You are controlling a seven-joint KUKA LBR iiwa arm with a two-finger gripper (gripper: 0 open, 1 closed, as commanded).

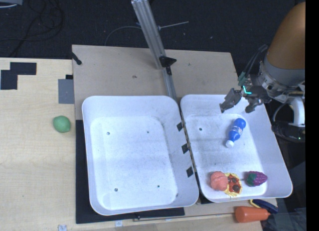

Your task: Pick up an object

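matt white bins (99,106), pale wood bench (30,145)

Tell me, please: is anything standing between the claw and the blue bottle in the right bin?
Nothing visible does. The claw hangs open above the right bin, and only bare bin floor lies between it and the blue bottle.

In my right bin, a small blue and white bottle (235,132) lies tipped over. Near the front edge sit a pink lump (218,180), a yellow toy (233,185) and purple grapes (255,178).
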